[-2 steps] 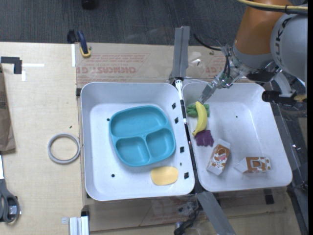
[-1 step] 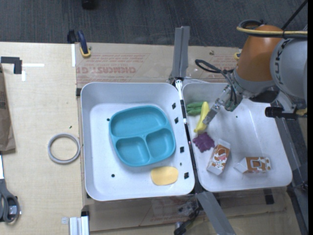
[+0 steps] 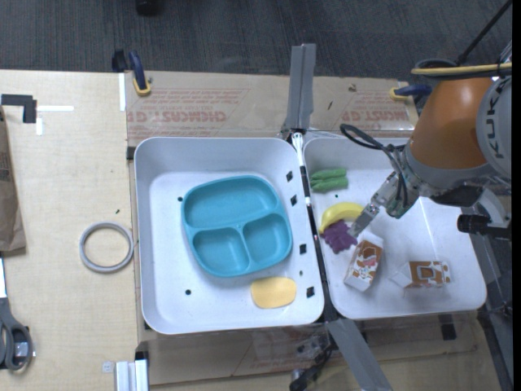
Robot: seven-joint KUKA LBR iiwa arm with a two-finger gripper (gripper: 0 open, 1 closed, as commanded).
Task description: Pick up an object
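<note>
The right bin [image 3: 456, 300] holds a green toy [image 3: 328, 179], a yellow banana [image 3: 340, 213], a purple grape bunch [image 3: 338, 236], a small white carton [image 3: 364, 265] and a second white and brown carton [image 3: 426, 274]. My gripper [image 3: 364, 217] reaches in from the right and hangs low over the bin, its tip just right of the banana and above the purple bunch. No object shows between its fingers. The left bin [image 3: 155, 226] holds a blue divided tray [image 3: 236, 225] and a yellow oval piece [image 3: 273, 292].
A metal divider post [image 3: 301, 88] stands between the bins at the back. A grey tape ring [image 3: 107, 246] lies on the bench to the left. Scissors [image 3: 15, 340] lie at the bench's lower left edge. Cables [image 3: 366, 137] run near the right bin's back wall.
</note>
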